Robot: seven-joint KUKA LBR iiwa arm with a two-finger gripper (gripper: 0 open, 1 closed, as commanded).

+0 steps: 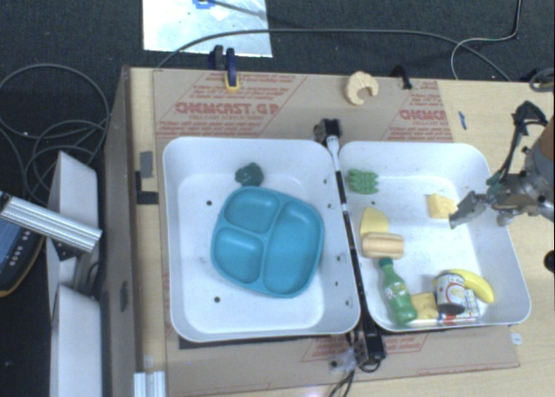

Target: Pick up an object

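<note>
Nearest you, a green bottle lies in the right bin. Your gripper hovers just right of the yellow wedge; finger state unclear.

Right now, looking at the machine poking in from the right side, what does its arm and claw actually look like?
What shows is the end of the arm: a grey metal wrist section with a hint of orange at the picture's edge, and thin dark cables or tubing looping above it. At its tip sits the gripper, a small greyish claw with slim, darker fingers. A greenish spot is visible near the wrist; I cannot tell what it is.
</note>
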